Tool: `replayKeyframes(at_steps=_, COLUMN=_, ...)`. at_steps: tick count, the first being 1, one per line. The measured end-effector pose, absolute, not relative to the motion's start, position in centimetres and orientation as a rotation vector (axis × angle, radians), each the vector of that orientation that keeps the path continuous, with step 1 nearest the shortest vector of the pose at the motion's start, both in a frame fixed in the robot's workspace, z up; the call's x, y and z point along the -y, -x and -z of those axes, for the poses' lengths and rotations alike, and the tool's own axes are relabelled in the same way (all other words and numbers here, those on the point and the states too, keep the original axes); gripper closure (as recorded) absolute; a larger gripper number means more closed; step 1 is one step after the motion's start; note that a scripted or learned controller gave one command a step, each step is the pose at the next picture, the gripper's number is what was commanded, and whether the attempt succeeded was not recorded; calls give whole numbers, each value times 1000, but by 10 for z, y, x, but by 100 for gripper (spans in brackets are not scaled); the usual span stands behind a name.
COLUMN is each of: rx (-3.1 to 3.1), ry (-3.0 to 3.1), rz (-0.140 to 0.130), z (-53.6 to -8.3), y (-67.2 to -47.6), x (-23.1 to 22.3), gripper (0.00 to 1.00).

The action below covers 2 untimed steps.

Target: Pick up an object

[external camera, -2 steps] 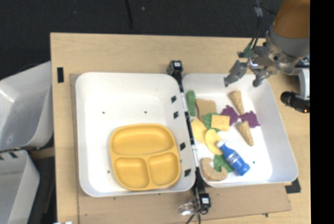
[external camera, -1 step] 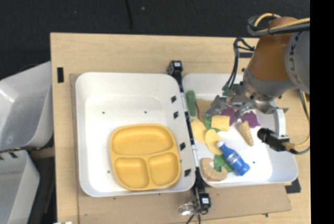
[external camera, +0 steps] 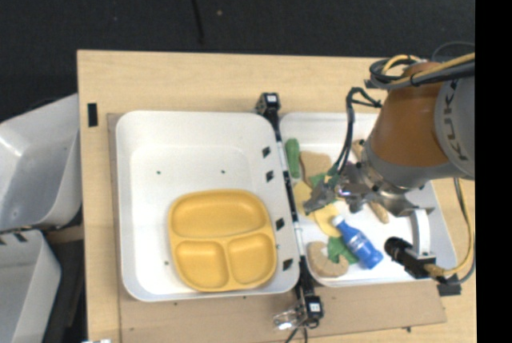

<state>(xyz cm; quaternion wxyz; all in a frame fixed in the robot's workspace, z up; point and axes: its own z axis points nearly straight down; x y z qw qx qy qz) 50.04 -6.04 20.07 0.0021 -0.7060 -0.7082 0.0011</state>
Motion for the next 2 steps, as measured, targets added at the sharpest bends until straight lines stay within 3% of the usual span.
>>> replayKeyframes(at_steps=1, rx=2227, ry=2212, rz=1, z=-200, y=-490, x=5, gripper=0)
replayKeyframes(at_steps=2, rx=2237, ry=2223, rz=24, z=-451, y=-491, x=-25, gripper=0)
